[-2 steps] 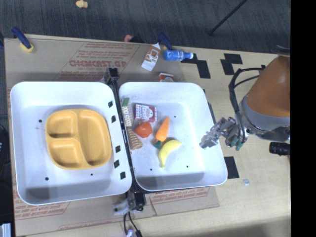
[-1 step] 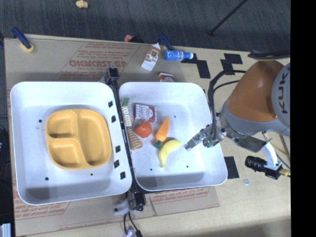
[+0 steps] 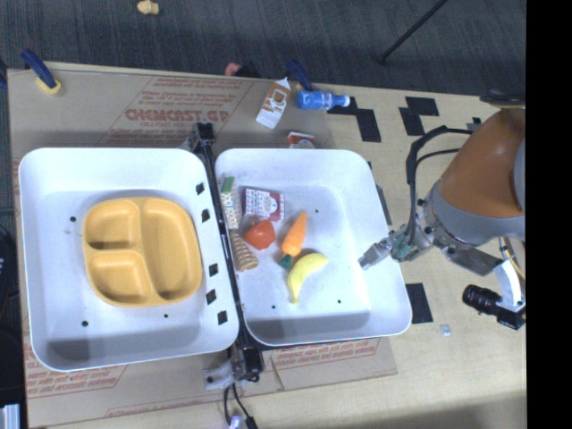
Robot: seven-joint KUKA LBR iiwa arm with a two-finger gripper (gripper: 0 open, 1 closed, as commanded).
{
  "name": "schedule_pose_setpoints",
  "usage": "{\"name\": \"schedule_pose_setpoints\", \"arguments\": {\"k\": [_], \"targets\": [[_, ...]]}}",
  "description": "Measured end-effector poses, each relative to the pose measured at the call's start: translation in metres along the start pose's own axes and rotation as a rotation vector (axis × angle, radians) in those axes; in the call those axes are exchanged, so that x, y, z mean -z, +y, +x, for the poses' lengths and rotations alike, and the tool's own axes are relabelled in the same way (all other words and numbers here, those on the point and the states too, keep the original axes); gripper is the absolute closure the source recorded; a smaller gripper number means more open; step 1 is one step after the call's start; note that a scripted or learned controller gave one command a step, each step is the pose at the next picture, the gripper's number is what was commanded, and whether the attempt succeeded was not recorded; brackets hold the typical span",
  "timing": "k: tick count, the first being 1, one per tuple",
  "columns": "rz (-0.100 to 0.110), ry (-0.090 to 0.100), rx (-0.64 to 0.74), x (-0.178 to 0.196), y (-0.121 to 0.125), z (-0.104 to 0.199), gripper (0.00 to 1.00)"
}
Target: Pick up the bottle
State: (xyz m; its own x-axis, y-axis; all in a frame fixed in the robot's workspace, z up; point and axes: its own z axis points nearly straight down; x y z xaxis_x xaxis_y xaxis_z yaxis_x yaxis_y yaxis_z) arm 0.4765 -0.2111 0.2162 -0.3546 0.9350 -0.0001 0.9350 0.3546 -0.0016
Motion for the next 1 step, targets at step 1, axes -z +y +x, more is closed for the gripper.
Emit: {"name": "schedule_pose_setpoints", "arguments": {"k": [1], "targets": [[-0.002, -0.001, 0.144, 0.0078, 0.0004, 0.0, 1.0]]}}
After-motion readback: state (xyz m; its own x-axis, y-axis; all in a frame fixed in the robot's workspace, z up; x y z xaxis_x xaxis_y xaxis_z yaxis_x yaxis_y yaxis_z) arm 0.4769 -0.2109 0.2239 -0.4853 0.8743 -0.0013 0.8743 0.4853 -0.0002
